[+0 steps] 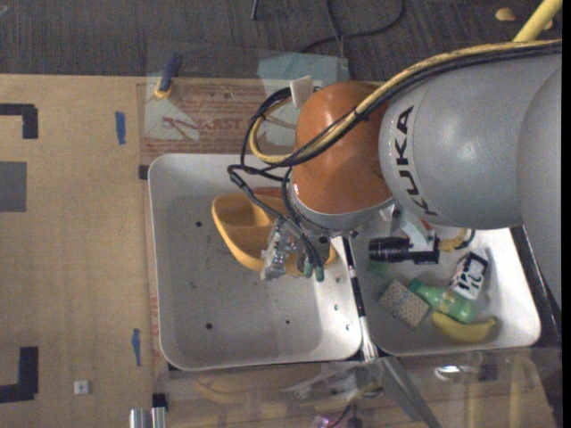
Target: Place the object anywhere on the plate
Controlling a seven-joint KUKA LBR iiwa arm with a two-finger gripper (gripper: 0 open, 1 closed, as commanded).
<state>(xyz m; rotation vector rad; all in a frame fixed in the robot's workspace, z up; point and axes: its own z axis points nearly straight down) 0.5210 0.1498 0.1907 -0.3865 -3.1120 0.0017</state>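
Bench: light wood-coloured top (71, 266), black corner marks at its left edge, blue tape strips (119, 128) near the bins.
Floor: dark grey carpet across the top of the view, black cable loop (361, 3) lying on it.
Left bin: shallow white bin (192, 328), floor mostly bare, a few dark specks on it.
Right bin: white bin (517, 319) touching the left one along a shared wall; its upper part is hidden by the arm.
Plate: yellow plate (234, 226) in the upper middle of the left bin, its right part covered by the wrist.
Object: cannot tell which item it is; a small pale, shiny item (278, 255) shows at the gripper tip, over the plate's lower right edge.
Gripper: gripper (294, 261) hangs over the plate's right edge near the wall between the bins; fingers too blurred, cannot tell whether they are apart or together, or whether they pinch the pale item.
Arm: grey arm (473, 132) with orange band (335, 150) fills the upper right, yellow and black cables running along it.
Right bin contents: banana (464, 329) at lower edge, green bottle (443, 299) just above it, speckled tan block (403, 303) beside the bottle, black-and-white pack (469, 275) near the right wall.
Open room: lower and left floor of the left bin is free, well apart from the plate.
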